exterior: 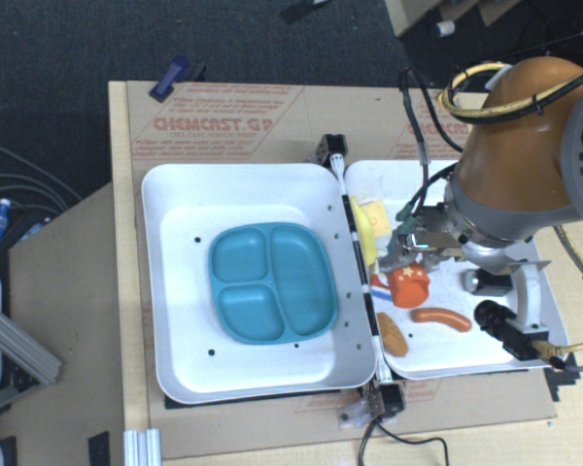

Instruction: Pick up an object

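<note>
Two white bins sat side by side on our bench [136,260], where our gripper [414,246] hung low over the right bin [486,357], just above an orange toy [409,285]; nothing looked lifted yet, and its grip we couldn't tell.

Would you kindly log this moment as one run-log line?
gripper above orange toy, right bin | grasp: cannot tell | sausage beside | blue tray in left bin
</note>
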Controlling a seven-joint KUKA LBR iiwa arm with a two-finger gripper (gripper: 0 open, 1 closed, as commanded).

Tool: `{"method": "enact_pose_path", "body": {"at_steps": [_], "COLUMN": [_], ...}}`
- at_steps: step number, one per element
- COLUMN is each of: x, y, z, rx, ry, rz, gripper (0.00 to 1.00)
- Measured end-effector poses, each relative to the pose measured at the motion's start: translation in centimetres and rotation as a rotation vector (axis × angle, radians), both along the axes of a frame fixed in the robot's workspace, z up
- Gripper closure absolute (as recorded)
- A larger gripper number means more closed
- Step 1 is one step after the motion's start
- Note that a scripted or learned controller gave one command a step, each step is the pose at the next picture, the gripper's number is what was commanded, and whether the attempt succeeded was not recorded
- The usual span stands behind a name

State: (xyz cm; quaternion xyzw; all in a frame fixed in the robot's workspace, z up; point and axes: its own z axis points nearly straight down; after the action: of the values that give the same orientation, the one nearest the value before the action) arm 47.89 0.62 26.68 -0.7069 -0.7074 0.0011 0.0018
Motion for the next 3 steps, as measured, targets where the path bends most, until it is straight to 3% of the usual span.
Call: {"method": "enact_pose_path", "body": {"at_steps": [1, 2, 3], "x": [4.7, 0.5, 2.7], "y": [-4.6, 0.2, -4.0], "z": [-0.5, -0.2, -1.2], "rx": [-0.002, 0.0, -0.002], "ry": [-0.005, 0.0, -0.005], "rz": [-0.001, 0.0, -0.002], "gripper": [1.0, 1.0, 1.0]}}
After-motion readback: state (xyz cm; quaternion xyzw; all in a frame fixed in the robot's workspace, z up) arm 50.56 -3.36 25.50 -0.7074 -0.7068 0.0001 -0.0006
